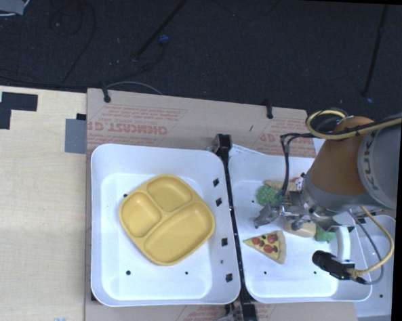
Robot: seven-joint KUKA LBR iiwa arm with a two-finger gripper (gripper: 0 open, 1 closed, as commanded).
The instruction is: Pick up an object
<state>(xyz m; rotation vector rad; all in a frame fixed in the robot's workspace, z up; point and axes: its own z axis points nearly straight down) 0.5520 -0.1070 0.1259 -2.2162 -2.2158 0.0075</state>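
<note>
Red-topped pizza slice (267,245) below end effector (274,214)

Dark floor (195,41) up at twelve o'clock, cables (154,41) trailing across it. Pale wooden desk (28,214) at nine, cardboard sheet (183,121) laid at centre.

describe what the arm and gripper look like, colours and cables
The arm is grey, with a broad orange band above the wrist. Yellow and black cables loop over the band's top and trail down beside the right bin. The gripper is a small grey metal assembly.
</note>
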